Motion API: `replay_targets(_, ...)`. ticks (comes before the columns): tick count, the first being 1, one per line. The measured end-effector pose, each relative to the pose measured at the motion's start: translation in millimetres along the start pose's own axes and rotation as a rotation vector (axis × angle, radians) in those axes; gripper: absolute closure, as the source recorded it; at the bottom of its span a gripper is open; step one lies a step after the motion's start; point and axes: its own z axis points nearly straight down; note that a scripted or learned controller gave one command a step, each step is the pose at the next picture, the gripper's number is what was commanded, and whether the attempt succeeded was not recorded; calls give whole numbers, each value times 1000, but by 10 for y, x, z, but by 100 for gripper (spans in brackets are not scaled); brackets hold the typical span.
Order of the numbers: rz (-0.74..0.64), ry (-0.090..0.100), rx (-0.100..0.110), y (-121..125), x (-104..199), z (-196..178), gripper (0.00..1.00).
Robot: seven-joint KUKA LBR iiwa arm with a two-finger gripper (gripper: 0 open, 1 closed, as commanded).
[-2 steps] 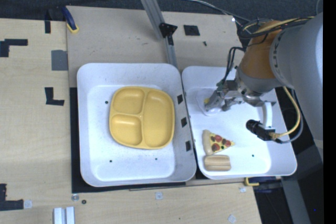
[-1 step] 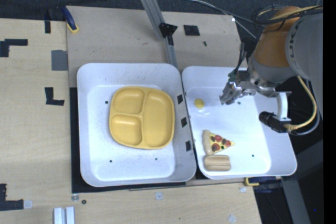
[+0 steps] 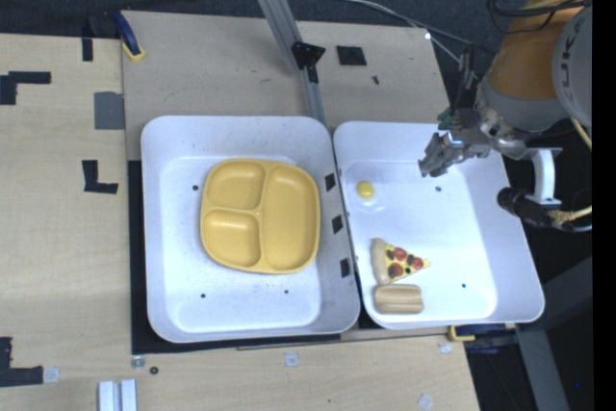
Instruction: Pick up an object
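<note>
The right bin [image 3: 481,236] holds a small fried-egg toy [image 3: 365,192] near its left wall, a pizza slice toy [image 3: 396,261] lower down, and a hot-dog bun toy [image 3: 397,299] at its front edge. My gripper [image 3: 435,161] hangs over the upper middle of the right bin, to the right of the egg and apart from it. Nothing shows between its fingers. In the left bin [image 3: 173,207] lies a yellow divided plate [image 3: 260,215].
A slanted metal pole [image 3: 274,0] runs from the top down to the gap between the bins. The arm's orange band [image 3: 534,38] sits at the upper right. Black clips [image 3: 334,224] line the left bin's right wall. Wooden bench surrounds the bins.
</note>
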Motion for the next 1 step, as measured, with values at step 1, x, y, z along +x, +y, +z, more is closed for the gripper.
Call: replay_targets(1,0,1,3,3,6,-40,100)
